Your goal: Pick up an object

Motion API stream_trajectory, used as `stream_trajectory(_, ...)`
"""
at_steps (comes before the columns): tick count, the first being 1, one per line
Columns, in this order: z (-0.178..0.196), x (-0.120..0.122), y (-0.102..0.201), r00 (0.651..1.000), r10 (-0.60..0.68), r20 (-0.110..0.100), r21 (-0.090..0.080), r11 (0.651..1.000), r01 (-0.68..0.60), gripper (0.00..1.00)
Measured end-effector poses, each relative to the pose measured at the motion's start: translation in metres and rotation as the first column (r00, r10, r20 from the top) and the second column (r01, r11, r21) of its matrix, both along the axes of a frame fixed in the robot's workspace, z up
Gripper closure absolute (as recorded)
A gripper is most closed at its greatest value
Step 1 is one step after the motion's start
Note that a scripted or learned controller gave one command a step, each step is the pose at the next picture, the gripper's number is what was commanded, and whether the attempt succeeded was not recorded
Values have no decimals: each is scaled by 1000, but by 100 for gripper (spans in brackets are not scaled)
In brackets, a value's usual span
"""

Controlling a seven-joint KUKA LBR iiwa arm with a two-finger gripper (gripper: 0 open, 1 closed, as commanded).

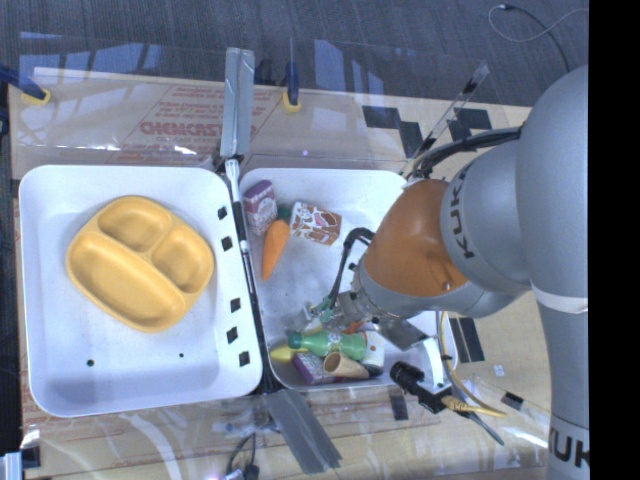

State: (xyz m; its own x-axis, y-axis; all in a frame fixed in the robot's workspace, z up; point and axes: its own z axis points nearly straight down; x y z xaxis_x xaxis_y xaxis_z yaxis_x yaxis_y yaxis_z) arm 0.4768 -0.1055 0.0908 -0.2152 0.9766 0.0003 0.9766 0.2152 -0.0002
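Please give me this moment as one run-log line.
arm: low over right bin | gripper: above green bottle, fingers unclear | carrot: loose | yellow tray: left bin

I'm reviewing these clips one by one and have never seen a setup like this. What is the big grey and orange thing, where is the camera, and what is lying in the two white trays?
The grey and orange shape is a robot arm reaching in from the right. The single camera sits above the bench and looks down at a slant. Its gripper is low over the right bin, close above a pile of small items; whether it holds anything cannot be seen. That bin contains an orange carrot, a small brown and white carton, a little purple-labelled container and a green bottle among the clutter at the near edge. The left bin holds a yellow divided plate.
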Motion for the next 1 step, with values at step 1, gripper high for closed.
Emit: stream_trajectory(1, 9, 1, -1, 1000, 4, 2, -1, 1000, -4, 100)
